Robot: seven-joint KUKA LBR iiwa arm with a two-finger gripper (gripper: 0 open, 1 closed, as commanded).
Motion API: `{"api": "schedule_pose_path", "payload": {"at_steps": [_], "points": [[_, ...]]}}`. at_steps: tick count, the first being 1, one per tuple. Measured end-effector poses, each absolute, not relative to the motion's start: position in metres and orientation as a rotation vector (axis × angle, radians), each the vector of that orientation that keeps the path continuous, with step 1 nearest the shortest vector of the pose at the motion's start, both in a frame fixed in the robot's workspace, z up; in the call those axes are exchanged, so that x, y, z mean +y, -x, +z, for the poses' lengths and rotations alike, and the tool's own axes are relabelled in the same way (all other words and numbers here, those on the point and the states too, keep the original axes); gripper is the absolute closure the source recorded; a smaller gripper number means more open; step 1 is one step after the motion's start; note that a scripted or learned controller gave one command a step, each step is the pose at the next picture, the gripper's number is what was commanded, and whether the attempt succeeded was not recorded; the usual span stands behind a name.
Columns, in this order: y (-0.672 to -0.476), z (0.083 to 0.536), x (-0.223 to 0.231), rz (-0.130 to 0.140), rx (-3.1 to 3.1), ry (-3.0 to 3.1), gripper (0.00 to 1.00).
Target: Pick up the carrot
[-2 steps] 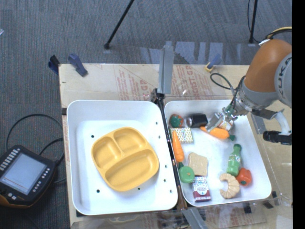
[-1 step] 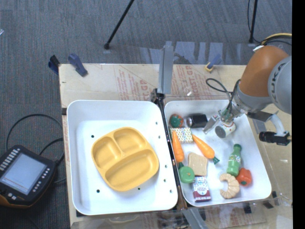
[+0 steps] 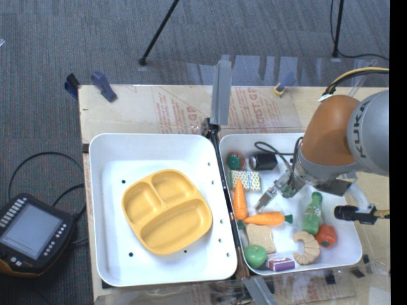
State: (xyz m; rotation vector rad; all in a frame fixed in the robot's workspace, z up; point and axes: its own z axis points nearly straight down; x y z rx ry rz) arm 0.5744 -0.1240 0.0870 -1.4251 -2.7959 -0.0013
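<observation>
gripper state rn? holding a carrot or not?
Gripper: over the right bin, above the two carrots. No carrot between its fingers; open or shut cannot be told.

Robotics lab: tripod legs (image 3: 162, 25), teach pendant (image 3: 30, 234), carpeted floor (image 3: 38, 56).
</observation>
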Motion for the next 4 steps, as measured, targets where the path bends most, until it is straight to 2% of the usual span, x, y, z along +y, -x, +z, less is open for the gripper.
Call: {"api": "schedule_pose_path", "payload": {"at_steps": [1,2,3,4], "points": [[-0.48,0.093,-0.094,-0.001,-2.569,1.802,0.0],[-0.516,0.087,-0.1,0.0,-2.713,1.577,0.0],[-0.514,0.086,-0.088,0.005,-2.163,2.271,0.0],[-0.577,0.086,-0.085,0.002,-2.347,2.082,0.0]]}}
